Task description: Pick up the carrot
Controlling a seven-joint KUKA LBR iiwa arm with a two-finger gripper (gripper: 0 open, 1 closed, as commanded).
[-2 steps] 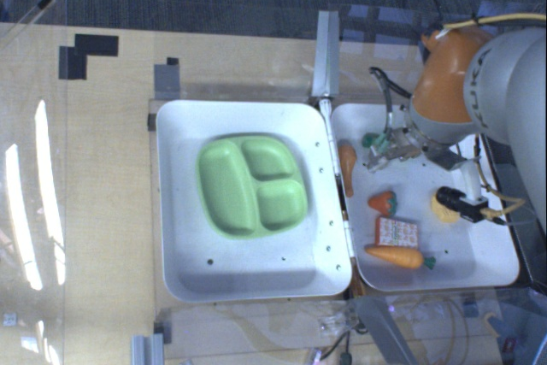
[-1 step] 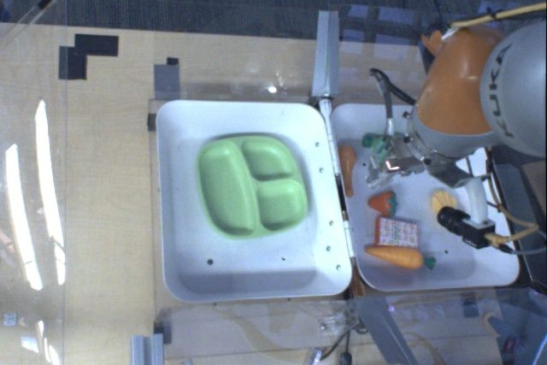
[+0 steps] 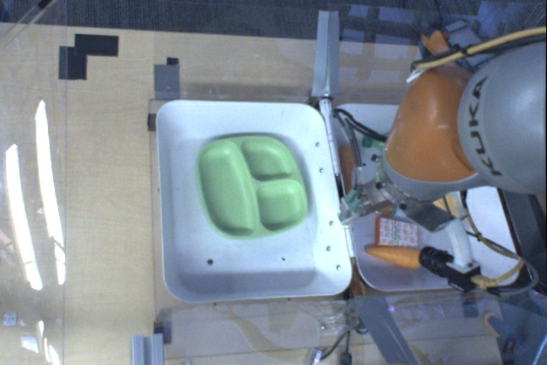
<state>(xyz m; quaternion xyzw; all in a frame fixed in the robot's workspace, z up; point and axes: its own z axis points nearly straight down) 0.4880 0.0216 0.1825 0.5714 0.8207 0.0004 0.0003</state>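
The orange carrot [image 3: 393,255] lies near the front edge of the right bin [image 3: 385,278], pointing left. Just behind it rests a small red-and-white packet [image 3: 396,232]. The arm's orange and grey wrist covers most of that bin. The gripper [image 3: 359,199] reaches down at the right bin's left wall, a little behind and to the left of the carrot. Nothing shows between its fingers. A brown object [image 3: 345,158] lies behind the gripper, along the same wall.
The left bin [image 3: 179,184] holds a green divided plate [image 3: 253,185] at its centre. A metal post [image 3: 326,55] stands behind the bins' shared wall. Black cables [image 3: 449,265] run by the carrot's right end.
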